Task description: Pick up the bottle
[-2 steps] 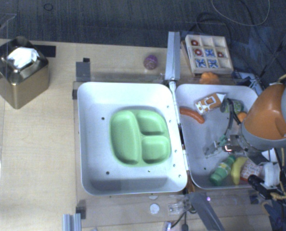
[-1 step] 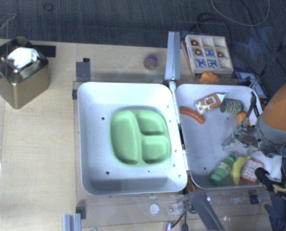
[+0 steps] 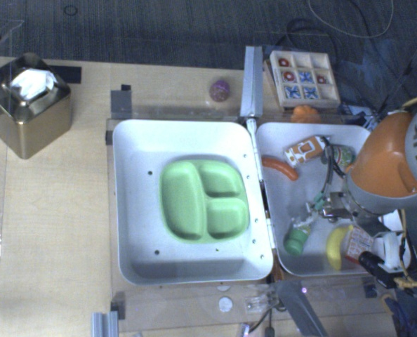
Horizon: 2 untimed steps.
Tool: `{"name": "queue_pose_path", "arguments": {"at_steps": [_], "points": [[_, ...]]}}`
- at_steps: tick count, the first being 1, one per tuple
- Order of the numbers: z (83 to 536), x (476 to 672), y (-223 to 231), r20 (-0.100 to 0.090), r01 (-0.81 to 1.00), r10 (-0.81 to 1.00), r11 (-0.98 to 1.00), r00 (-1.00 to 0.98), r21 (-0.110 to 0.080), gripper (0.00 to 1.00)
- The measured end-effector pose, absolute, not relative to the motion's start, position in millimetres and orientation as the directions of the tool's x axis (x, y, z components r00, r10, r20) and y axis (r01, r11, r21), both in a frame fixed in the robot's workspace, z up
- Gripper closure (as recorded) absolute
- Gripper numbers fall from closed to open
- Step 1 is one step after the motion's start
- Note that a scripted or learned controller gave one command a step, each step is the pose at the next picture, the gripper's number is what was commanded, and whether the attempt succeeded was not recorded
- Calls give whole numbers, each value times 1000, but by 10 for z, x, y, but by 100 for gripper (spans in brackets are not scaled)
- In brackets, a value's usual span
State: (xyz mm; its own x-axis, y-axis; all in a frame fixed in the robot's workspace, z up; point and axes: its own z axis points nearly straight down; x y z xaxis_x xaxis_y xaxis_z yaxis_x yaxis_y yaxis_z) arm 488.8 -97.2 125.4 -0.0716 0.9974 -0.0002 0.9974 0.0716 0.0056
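Hovering low in the right bin, the gripper had its jaws spread and gripped nothing. The green bottle lay at the bin's near left, just beside them, not yet lifted.

Two bins sit side by side on the bench. In the left bin a divided tray lies near the middle. In the right bin a bottle lies by the near left corner, a sausage towards the far left, and a small carton just behind that. A box stands well off to the left on the bench.
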Motion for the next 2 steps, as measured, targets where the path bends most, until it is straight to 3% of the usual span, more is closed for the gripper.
{"name": "queue_pose_path", "arguments": {"at_steps": [1, 2], "points": [[913, 4910, -874, -3, 991, 991, 134, -134, 14, 0], [1039, 4954, -881, -9, 990, 991, 135, -135, 27, 100]]}}
